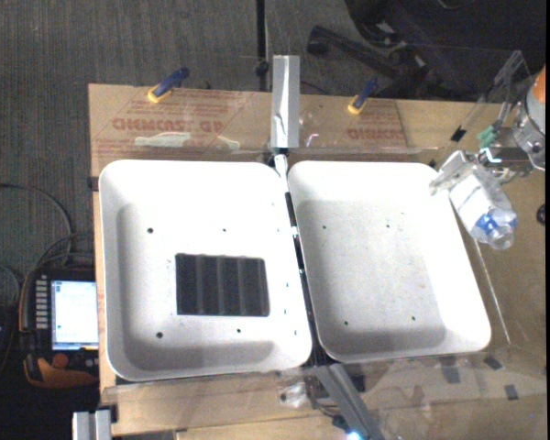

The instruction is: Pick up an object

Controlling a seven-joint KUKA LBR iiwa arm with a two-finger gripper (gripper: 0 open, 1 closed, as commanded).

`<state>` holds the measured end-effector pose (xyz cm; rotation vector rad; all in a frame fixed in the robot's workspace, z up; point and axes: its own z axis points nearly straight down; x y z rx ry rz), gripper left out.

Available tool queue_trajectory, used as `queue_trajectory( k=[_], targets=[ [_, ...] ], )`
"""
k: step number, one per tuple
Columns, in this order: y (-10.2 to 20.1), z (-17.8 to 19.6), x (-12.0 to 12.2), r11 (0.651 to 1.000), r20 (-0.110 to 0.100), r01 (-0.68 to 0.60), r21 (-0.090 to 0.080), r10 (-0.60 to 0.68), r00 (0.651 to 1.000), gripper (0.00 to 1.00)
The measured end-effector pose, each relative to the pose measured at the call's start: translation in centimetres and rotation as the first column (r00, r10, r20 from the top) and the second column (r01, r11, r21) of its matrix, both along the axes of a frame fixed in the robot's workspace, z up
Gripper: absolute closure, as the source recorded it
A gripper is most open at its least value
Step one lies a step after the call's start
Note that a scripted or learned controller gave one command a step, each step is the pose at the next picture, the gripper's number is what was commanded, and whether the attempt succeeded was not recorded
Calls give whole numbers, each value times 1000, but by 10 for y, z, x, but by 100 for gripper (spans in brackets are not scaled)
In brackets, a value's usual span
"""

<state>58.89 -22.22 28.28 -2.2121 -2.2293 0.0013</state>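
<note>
Gripper (489, 159) at the right bin's (394, 273) upper right corner is closed on a clear plastic bottle (481, 207), which hangs just below its fingers, over the bin's rim.

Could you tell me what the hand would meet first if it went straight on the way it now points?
The hand points left and downward from the right edge. Straight on, it would probably meet the floor of the right bin first; depth is hard to judge from above.
</note>
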Motion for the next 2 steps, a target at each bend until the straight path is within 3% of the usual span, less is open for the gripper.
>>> queue_trajectory(
  k=[1,2],
  targets=[
    [0,-133,12,999,-2,-49,-1,49,999,0],
    [-1,-96,-20,990,0,-139,-2,139,990,0]
  ],
)
